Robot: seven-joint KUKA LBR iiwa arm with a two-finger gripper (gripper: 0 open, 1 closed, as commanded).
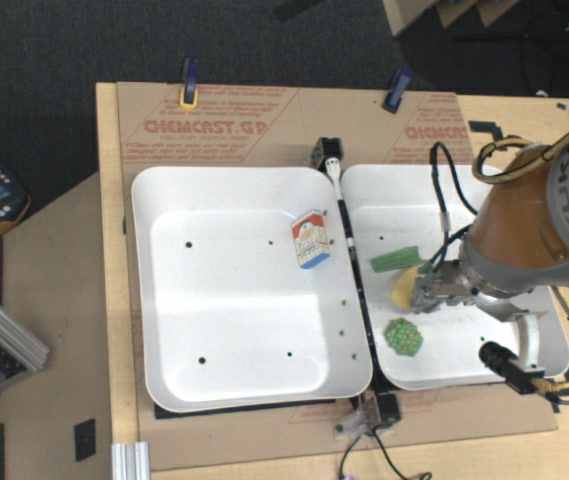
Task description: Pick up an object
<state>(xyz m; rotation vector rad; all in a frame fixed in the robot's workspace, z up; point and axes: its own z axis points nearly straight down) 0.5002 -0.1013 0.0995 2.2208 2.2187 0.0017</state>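
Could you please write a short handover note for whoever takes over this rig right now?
Gripper: low in the right bin, at the yellow object; whether it is open or shut cannot be told.
Right bin also holds a green block and a green bumpy ball.
Left bin holds a small red, white and blue carton near its right wall.
Done: arm has reached an object. Left: grasp and lift; nothing visibly lifted yet.
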